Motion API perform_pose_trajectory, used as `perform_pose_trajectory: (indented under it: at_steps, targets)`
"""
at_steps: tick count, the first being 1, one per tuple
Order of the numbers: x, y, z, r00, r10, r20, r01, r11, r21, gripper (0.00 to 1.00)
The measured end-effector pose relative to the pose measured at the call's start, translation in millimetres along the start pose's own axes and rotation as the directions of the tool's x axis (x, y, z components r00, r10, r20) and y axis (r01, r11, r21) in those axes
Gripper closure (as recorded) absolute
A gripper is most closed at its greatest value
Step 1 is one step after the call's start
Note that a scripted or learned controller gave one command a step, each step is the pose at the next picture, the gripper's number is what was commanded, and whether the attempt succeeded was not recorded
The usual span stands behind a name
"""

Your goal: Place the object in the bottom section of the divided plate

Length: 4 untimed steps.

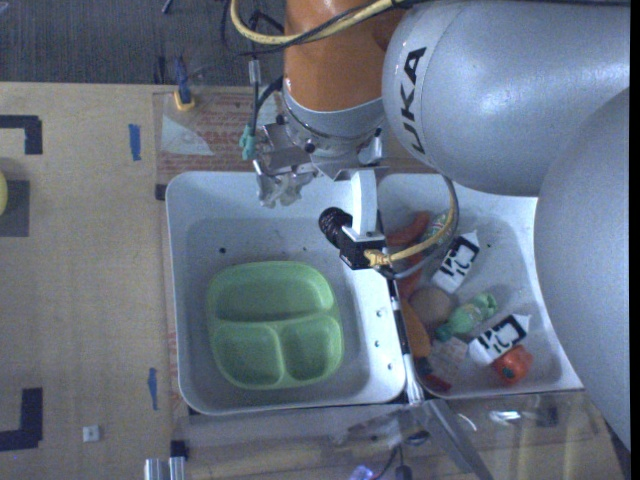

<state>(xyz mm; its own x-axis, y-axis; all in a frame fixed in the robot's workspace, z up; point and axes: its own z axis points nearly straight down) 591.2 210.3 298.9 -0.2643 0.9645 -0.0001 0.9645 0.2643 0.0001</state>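
The gripper (280, 190) hangs over the left bin's (190, 268) far edge beyond the green plate (274, 323), jaws' state unclear, seemingly carrying nothing.

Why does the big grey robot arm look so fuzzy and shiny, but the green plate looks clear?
In the camera view, the arm sits very close to the lens, so it is out of focus, and light glares off its curved shell. The green plate lies farther down in the left bin, in focus and evenly lit, with soft shadows.
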Motion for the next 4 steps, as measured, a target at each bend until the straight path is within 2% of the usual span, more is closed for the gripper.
perform_pose_trajectory:
  at_steps: [1, 2, 3, 4]
  targets:
    - [5.5, -17.5, -65.3, 0.988, -0.156, 0.000, 0.156, 0.988, -0.003, 1.00]
    - [1.9, -43.5, 60.0, 0.830, -0.558, 0.000, 0.558, 0.830, -0.002, 1.00]
    - [37.7, -106.5, 185.6, 0.791, -0.611, -0.001, 0.611, 0.791, 0.000, 1.00]
    - [-22.4, -116.7, 202.0, 0.717, -0.697, 0.008, 0.697, 0.716, -0.030, 1.00]
